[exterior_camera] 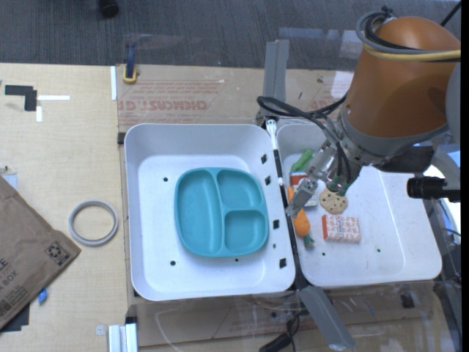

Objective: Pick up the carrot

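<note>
Carrot we judge light, rigid, smooth plastic, best pinched mid-body across its width; gripper hovers just above, its grip state indiscernible.

A plate lies in the left bin. In the right bin, the carrot lies against the left wall, under the tool; a cookie and packet lie just right. A ring rests on the bench, left.

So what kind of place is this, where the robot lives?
Probably a robot lab or workshop. A robot arm reaches over two white bins on a bench, with toy food like a carrot and a teal divided plate.
</note>
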You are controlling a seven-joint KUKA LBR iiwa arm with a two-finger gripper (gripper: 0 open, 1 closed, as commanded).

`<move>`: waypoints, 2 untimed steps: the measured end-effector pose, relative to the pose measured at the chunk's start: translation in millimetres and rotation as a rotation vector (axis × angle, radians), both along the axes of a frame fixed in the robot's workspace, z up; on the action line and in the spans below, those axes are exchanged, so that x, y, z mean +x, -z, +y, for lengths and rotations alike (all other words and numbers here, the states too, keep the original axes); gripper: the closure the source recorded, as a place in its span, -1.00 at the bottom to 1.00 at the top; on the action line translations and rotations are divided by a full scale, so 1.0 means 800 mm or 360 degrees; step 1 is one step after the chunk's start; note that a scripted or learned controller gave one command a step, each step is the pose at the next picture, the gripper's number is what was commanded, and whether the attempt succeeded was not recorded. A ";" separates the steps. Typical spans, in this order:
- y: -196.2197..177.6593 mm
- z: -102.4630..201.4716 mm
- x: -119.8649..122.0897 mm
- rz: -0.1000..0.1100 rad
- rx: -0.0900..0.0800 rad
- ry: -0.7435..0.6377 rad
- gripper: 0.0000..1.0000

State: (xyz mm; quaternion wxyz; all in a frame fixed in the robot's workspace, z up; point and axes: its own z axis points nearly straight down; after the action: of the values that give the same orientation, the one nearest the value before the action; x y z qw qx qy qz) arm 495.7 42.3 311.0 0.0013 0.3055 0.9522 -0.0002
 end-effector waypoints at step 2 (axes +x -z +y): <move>-0.084 0.054 0.190 -0.0001 0.0000 -0.0062 -1.00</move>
State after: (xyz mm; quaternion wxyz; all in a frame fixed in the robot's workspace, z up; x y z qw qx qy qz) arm 647.9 85.8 378.1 0.0017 0.2869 0.9580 0.0001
